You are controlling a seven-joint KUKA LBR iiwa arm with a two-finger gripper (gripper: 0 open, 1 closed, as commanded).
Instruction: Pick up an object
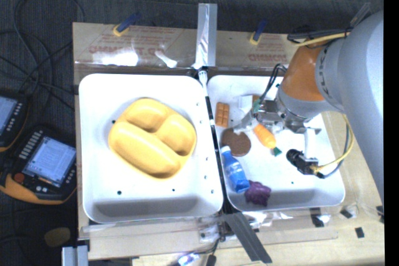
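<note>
The right bin (pixel 324 193) holds several small items. An orange carrot-like piece (pixel 265 136) lies near the middle, with a brown round disc (pixel 237 142) to its left. A blue bottle (pixel 234 170) lies below the disc, and a purple lump (pixel 257 193) sits at the front. A small orange waffle block (pixel 222 113) rests near the bin's left wall. My gripper (pixel 263 114) hangs low over the bin's back middle, just above the upper end of the orange piece. Whether it touches that piece is unclear.
The left bin (pixel 93 196) holds one big yellow bun-shaped object (pixel 151 136). A black cable end (pixel 300 161) dangles from the arm over the right bin's right half. A handheld controller (pixel 37 162) lies off the bench at left.
</note>
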